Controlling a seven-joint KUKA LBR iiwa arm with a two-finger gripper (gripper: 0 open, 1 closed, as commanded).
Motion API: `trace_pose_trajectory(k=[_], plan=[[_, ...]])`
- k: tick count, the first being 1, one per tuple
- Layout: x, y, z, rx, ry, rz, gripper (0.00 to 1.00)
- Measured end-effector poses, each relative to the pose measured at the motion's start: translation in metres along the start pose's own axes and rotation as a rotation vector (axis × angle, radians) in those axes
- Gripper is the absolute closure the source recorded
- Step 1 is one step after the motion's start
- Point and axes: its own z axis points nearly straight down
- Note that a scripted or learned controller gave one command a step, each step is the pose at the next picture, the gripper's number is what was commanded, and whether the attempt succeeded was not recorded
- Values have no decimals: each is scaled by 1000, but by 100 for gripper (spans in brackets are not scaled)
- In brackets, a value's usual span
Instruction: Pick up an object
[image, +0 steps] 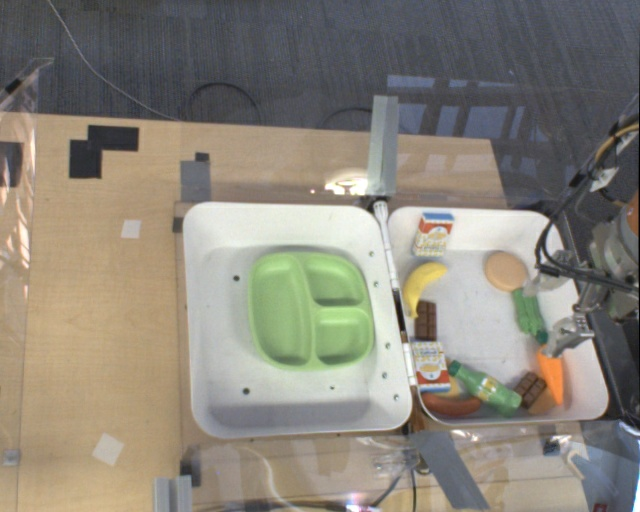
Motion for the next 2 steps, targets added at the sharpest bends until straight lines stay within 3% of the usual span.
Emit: trace_pose_trajectory(k=[1, 2], plan=[[4, -34, 110, -3, 12, 57, 0], [-1, -45, 171, 2, -8, 75, 0]])
